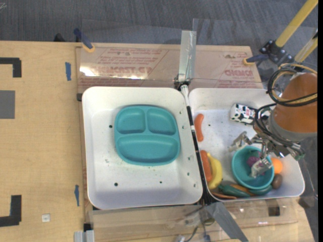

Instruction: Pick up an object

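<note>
The right bin (pixel 222 116) is crowded: one teal bowl (pixel 246 171) is hemmed in by a banana (pixel 216 168), an orange ball (pixel 276 166) and a black-and-white item (pixel 243 113). One teal divided plate (pixel 147 134) occupies the left bin (pixel 101 180). The gripper (pixel 260 165) is lowered into the bowl; finger state cannot be determined, and the bowl's contents are obscured

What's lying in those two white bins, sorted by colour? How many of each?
Teal: 2, the divided plate and the bowl
Orange: 2, the carrot-like stick and the ball
Yellow: 1, the banana
Black and white: 1, the spotted toy
Total: 6 I can tell apart
</note>
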Motion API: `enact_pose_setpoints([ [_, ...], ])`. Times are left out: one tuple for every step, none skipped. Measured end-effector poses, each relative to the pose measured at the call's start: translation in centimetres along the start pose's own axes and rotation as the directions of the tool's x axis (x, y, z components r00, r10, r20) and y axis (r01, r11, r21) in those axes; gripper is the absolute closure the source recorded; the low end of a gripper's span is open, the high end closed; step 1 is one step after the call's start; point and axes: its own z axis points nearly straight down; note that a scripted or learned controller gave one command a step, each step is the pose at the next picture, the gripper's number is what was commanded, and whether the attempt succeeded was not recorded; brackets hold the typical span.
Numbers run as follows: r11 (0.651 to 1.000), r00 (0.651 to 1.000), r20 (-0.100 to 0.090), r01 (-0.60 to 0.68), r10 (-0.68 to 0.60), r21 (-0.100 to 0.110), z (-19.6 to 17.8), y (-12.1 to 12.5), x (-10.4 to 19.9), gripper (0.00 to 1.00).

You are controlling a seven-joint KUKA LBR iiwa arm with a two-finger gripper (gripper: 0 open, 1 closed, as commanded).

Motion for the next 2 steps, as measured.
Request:
enact_pose_setpoints([
  [0.993, 0.993, -0.009, -0.122, 0.122, 0.01, 0.5, -4.8, -5.2, 0.0],
  [0.977, 0.977, -0.012, -0.211, 0.211, 0.011, 0.4, -4.1, -1.2, 0.0],
])
